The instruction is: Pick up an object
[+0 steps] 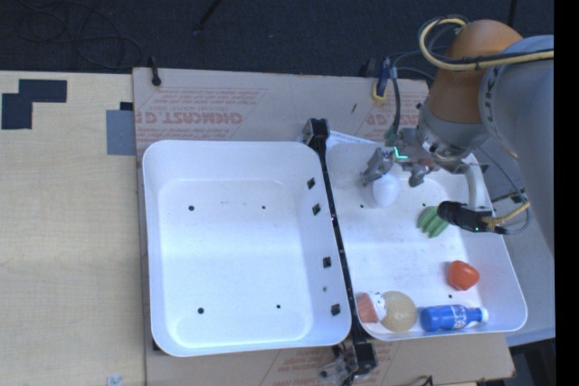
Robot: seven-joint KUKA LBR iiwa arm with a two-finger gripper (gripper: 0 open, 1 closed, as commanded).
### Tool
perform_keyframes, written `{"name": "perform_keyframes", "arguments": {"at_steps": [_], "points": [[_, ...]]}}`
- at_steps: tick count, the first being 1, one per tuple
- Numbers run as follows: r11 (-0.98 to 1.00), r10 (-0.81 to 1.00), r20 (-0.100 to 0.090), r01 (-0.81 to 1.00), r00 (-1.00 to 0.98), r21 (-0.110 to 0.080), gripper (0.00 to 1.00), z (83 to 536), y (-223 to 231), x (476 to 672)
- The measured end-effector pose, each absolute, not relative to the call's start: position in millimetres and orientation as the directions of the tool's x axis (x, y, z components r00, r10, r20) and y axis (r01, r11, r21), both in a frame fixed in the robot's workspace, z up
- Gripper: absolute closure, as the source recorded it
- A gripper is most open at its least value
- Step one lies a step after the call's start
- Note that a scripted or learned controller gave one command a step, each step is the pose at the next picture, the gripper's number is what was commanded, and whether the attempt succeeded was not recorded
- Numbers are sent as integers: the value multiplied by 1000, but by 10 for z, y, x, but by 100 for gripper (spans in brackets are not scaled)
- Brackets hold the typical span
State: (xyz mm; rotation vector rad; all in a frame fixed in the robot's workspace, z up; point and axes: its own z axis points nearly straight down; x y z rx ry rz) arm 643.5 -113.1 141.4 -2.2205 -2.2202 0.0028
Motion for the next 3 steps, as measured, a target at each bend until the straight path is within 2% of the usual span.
{"name": "perform_keyframes", "arguments": {"at_steps": [1, 2, 3], "points": [[-1, 1000, 0, 1000, 1, -8, 0, 839, -1301, 6337], [3, 1000, 1, 1000, -3, -1, 0, 1101, -828, 6442], [2, 1000, 7, 1000, -2, -3, 0, 1538, -268, 6441]]}}
